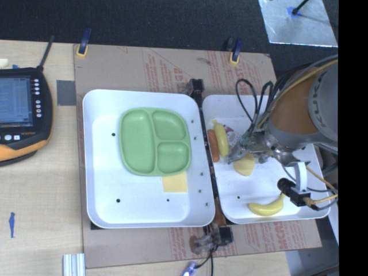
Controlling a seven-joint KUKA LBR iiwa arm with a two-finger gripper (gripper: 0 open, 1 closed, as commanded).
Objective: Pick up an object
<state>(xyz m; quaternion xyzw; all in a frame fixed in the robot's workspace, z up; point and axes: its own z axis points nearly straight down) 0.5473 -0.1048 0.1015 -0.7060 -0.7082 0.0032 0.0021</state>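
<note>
White plastic bins sit side by side on the cardboard-covered desk (52,171). The hand (244,154) hangs low over the right bin (230,203), just above a pale yellow lump (245,166); whether it is spread I cannot tell. Descend squarely, clear of the banana (265,207) nearer the front. Dark carpet lies beyond.

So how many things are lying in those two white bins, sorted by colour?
Green: 1, divided plate
Yellow: 4, flat square, banana, rounded piece, long piece
Orange: 1, carrot-like piece
Total: 6
</note>
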